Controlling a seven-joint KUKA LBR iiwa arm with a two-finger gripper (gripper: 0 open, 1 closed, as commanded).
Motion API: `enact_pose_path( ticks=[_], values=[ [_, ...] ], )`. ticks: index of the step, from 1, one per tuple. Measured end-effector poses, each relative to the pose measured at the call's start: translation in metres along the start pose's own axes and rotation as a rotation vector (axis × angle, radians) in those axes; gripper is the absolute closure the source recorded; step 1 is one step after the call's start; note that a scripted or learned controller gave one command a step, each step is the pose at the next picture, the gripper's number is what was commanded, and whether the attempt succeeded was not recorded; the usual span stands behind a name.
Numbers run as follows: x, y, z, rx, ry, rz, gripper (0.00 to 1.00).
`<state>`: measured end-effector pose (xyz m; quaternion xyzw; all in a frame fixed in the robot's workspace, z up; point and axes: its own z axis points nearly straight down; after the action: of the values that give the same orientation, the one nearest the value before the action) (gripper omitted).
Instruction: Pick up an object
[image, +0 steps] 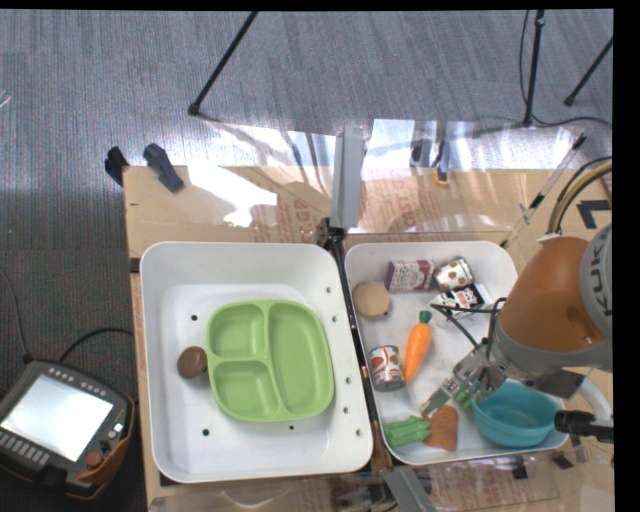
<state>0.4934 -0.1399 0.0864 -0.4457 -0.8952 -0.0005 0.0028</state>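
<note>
My gripper hangs low over the front of the right bin, below the orange band of the arm. It sits just above a brown-orange piece and a green toy, left of a blue bowl. An orange carrot and a small can lie to its left. Nothing is visibly held.
Further back in the right bin lie a tan round object, a maroon can, a second can and a black-and-white packet. The left bin holds a green divided plate and a brown ball.
</note>
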Motion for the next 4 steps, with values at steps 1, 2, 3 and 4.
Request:
enact_pose_path(
  ticks=[1, 2, 3, 4],
  values=[
    [-0.076, 0.098, -0.002, -0.002, -0.006, -0.059, 0.00],
    [-0.042, 0.123, -0.003, 0.001, -0.013, -0.060, 0.00],
    [0.005, 0.031, 0.000, 0.001, -0.002, 0.005, 0.00],
    [-0.057, 0.125, -0.002, -0.002, -0.006, 0.116, 0.00]
  ],
)
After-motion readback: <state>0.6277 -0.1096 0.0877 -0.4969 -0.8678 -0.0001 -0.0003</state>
